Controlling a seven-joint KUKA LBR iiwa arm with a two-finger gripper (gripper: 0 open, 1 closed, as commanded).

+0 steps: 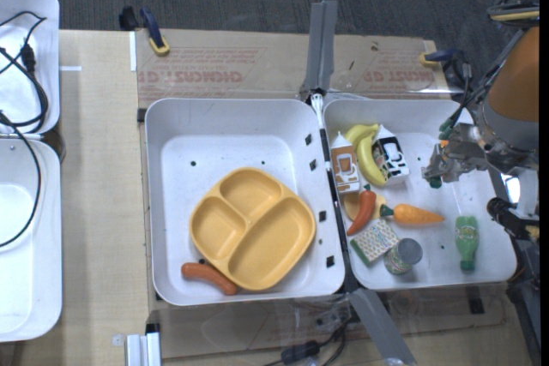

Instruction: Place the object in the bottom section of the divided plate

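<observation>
The hand hangs over the right side of the right bin, at the end of the grey arm with its orange band; whether its fingers are apart or together cannot be told at this slant, and nothing can be seen between them. The yellow divided plate lies in the left bin, tilted so that its large section faces the lower right and its two small sections face the upper left. All three sections are bare. Just beside the plate's lower left rim lies a sausage, touching or nearly touching the rim but on the bin floor, not on the plate. The rest is crowded into the right bin: a banana resting against a small carton and a black and white box, a second red sausage leaning by the dividing wall, a carrot just right of it, a checked packet, a tin can and a green bottle near the right wall. The raised walls of both bins stand between the hand and the plate.
</observation>
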